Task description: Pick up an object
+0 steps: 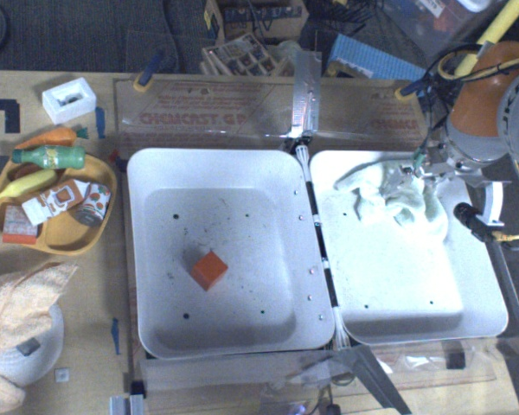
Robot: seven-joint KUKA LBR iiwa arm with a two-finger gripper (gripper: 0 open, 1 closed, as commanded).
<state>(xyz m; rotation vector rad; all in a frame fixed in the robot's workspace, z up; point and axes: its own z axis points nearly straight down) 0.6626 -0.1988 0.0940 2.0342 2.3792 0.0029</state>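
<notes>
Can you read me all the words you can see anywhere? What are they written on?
"CHEMCAST GP", partly blurred, in red on the clear plastic sheet behind the left bin.
Red letters on the clear sheet behind the right bin: too blurred to read.
Labels on the small packets in the yellow bowl: too small to read.
The orange block has no words.

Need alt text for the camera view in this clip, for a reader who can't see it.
Seen from above, an orange block lies in the left white bin, while the arm's tool hangs over a pale crumpled object in the right bin. A yellow bowl of toy food sits left of the bins.
</notes>
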